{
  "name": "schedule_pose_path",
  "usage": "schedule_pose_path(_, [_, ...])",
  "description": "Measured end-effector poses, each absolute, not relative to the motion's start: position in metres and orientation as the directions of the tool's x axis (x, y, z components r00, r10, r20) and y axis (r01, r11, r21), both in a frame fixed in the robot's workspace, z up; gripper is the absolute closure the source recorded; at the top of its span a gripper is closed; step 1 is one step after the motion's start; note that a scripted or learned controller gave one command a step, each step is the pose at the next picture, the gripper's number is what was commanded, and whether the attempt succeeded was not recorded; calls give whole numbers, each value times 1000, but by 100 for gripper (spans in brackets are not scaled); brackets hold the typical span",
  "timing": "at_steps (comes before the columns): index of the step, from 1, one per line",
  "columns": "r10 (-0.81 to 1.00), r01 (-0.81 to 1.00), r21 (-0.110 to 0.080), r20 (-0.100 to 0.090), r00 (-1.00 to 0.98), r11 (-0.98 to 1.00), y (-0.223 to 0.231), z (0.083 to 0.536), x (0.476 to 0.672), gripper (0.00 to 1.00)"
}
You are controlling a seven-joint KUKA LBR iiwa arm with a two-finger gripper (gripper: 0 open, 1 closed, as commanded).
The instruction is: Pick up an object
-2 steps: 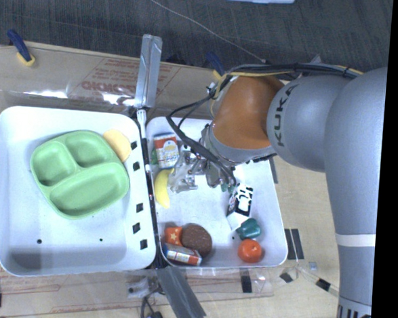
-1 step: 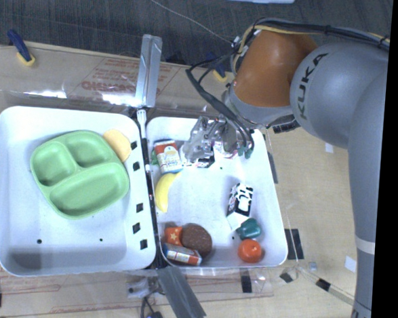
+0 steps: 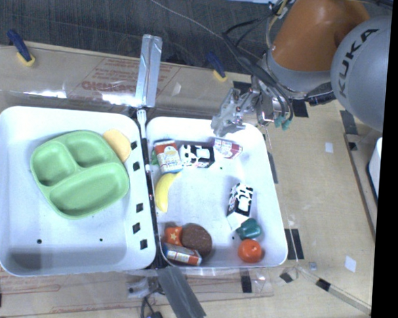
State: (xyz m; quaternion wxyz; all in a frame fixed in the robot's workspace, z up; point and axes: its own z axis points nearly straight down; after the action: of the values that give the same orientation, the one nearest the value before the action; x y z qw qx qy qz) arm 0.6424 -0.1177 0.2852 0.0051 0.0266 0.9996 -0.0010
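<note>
— Where's the arm [image 3: 329, 42]?
— Over the right bin's [image 3: 272, 194] far edge; the gripper [image 3: 229, 123] hangs there, and I cannot tell its state.
— The left bin [image 3: 6, 196]?
— Holds a green divided plate [image 3: 81, 172] and a yellow piece [image 3: 118, 143].
— The banana [image 3: 163, 190]?
— By the right bin's left wall, long axis running near to far, tip toward the cartons [image 3: 185, 155].

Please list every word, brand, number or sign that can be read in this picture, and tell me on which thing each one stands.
"KUKA": on the grey robot arm, letters running up its casing.
Red print on the clear sheet behind the bins: too blurred to read.
Label on the small carton in the right bin: too small to read.
Black-and-white cow-pattern cartons: no readable text.
</note>
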Motion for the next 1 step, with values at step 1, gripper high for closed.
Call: schedule_pose_path(1, [48,48,-2,-9,-999,999,-116,294,643,100])
